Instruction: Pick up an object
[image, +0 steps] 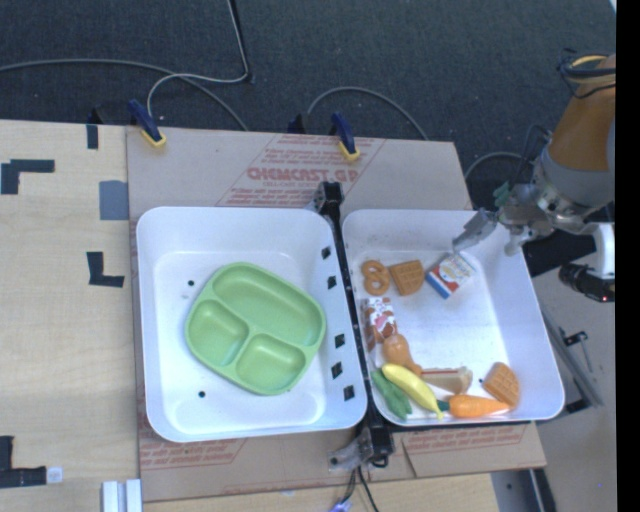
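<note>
Claw (478, 232) of the grey arm with its orange band hangs over the upper right corner of the right-hand shallow white bin (520, 310), its tip just above and beside a small white carton with red and blue print (452, 274); whether it is released or clenched cannot be told from this angle, and nothing can be seen held in it. By that showing the pick-up is not yet done: every candidate lies in the bin. Near the carton sit a brown pretzel-shaped toy (374, 276) and a tan toast-like square (406, 276), while a yellow toy banana (410, 386), an orange toy carrot (478, 406) and an orange waffle-like wedge (502, 383) crowd the lower edge. The carton looks the likeliest target, being nearest, though that is a judgement only. Left-hand bin holds a light green divided plastic plate (256, 327). Both bins rest on a sheet of brown cardboard (290, 170) over the surface, printed in red with lettering that appears to read "CHEMCAST GP", seen upside down; the carton's own print is too small to read
</note>
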